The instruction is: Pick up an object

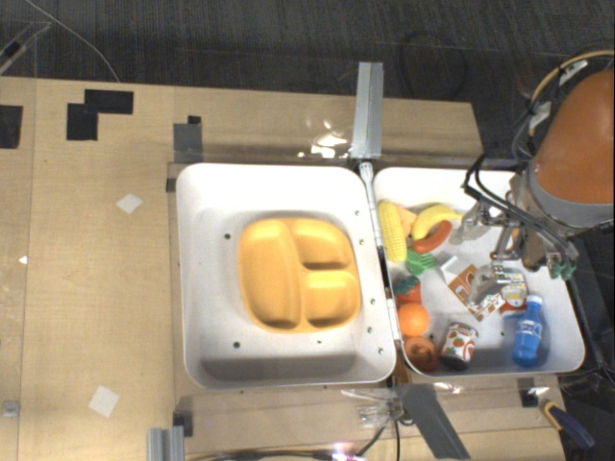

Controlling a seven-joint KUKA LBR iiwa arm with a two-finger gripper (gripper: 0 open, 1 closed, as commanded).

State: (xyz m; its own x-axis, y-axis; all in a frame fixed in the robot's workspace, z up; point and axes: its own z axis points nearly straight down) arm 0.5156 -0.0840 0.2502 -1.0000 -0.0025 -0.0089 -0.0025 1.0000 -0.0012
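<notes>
Camera view is giving us the tabletop (86, 286) with two white bins; nearest us in the right bin (577, 353) we are seeing a blue bottle (528, 331), a small can (458, 343), an apple (421, 353) and an orange (413, 320). Above them the pincer (504, 248) is hanging over a printed packet (480, 291); we cannot tell its opening. Farther back, corn (391, 229) and a banana (431, 219) are lying. A yellow tray (298, 272) is sitting in the left bin (202, 257)
</notes>
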